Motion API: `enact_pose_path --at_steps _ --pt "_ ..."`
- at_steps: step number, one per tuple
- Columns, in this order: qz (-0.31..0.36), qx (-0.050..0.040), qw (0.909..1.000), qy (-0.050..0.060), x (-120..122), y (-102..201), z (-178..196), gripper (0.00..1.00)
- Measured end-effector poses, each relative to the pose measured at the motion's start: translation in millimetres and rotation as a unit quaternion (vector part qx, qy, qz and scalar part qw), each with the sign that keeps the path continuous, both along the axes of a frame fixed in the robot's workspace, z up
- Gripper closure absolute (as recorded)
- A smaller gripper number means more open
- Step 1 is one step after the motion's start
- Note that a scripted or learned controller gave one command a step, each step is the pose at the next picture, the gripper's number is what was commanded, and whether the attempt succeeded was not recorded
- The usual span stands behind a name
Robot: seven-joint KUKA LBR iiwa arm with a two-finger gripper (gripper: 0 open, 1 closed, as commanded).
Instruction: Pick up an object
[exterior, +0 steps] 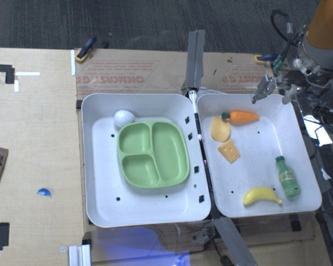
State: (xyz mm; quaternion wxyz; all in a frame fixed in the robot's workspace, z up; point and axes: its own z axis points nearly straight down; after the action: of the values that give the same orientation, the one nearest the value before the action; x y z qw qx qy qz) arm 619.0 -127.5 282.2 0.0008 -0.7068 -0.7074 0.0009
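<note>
A blue clip (86, 47) lies on cardboard (133, 71) behind the bins.

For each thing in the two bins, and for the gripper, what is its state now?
Gripper: above the right bin's far rim, holding nothing.
Carrot: lying on its side, right bin.
Lemon: lying beside the carrot.
Cheese: lying flat.
Bottle: lying on its side, cap on.
Banana: lying near the front rim.
Tray: right side up, left bin.
Ball: resting at the tray's far corner.

Fixed overhead camera, slanted down, both bins (94, 165).
</note>
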Motion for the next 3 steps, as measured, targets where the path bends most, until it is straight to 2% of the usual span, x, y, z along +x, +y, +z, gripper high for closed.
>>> enact_pose_path --at_steps 1,2,3 --pt "-0.005 -0.0007 1.0 0.0 19 3 -98 0.0" --pt "-0.029 -0.0007 0.9996 0.001 39 -16 -190 0.0" --pt "0.054 -0.0006 0.9985 -0.001 40 -18 -190 0.0"
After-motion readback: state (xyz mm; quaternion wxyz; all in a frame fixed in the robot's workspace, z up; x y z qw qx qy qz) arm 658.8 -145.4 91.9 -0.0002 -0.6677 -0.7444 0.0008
